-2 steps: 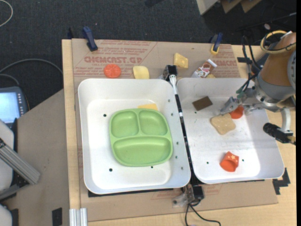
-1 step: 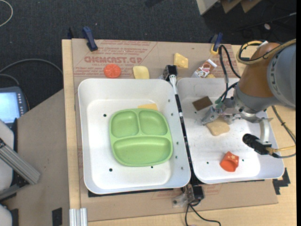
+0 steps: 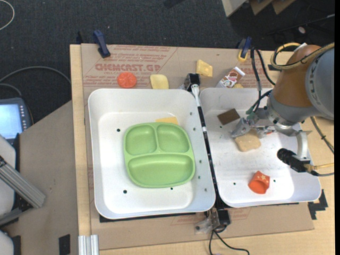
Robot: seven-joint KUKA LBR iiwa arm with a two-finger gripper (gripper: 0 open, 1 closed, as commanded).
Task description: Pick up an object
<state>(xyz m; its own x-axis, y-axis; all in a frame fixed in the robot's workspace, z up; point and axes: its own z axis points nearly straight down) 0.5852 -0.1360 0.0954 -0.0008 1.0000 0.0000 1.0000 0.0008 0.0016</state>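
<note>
My gripper (image 3: 251,128) hangs low in the right bin (image 3: 297,193), near its middle. Just under and in front of it lies a tan, bread-like piece (image 3: 247,143); whether the two touch is not clear. A small brown block (image 3: 228,116) lies just to the gripper's left, toward the bin's back. An orange-red object (image 3: 259,183) rests near the front of the same bin, apart from the gripper.
The left bin (image 3: 103,142) holds a green divided plate (image 3: 158,154) with a pale yellow piece (image 3: 167,120) behind it. On the cardboard behind the bins lie an orange disc (image 3: 126,79), two yellow pieces (image 3: 159,81) (image 3: 204,68) and a small packet (image 3: 231,78).
</note>
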